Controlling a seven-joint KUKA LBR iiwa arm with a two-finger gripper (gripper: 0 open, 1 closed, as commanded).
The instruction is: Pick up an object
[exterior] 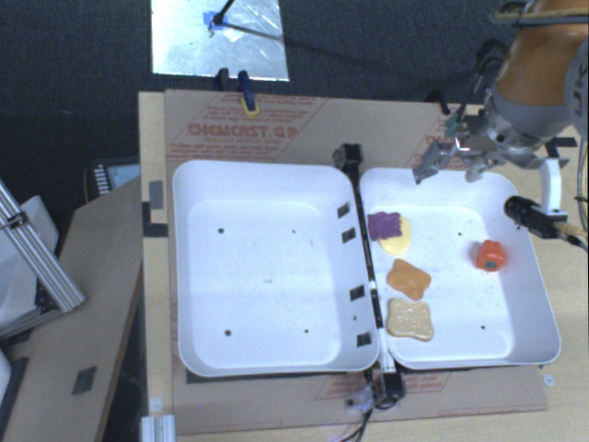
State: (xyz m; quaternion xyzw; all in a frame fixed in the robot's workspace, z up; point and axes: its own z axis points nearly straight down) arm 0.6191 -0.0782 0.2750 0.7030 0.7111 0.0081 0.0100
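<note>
Nothing grabbed yet: our claw (451, 166) hangs open and empty over the right bin's (525, 339) far edge, while the orange toy (490, 255) sits near its right wall.

Two bins (267, 178) (white), five toy foods (409, 278).

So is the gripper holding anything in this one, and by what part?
Nothing is held. The gripper hangs over the back edge of the right bin with nothing between its fingers; the toy food pieces lie on the bin floor.
</note>
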